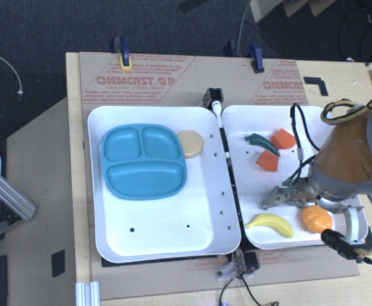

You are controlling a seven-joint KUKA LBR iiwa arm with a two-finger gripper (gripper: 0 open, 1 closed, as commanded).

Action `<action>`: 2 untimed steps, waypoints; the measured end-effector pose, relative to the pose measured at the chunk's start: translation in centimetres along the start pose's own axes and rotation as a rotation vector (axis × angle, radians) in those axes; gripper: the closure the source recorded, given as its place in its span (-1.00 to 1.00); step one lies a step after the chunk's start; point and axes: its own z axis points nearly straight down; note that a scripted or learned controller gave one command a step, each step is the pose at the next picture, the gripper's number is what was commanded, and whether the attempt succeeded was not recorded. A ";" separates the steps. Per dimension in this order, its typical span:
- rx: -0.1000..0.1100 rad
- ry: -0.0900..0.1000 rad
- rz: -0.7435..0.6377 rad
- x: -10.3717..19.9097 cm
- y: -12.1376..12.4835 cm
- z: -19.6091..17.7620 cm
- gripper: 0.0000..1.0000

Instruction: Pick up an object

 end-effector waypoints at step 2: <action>-0.010 -0.005 -0.002 -0.3 0.7 -7.4 1.00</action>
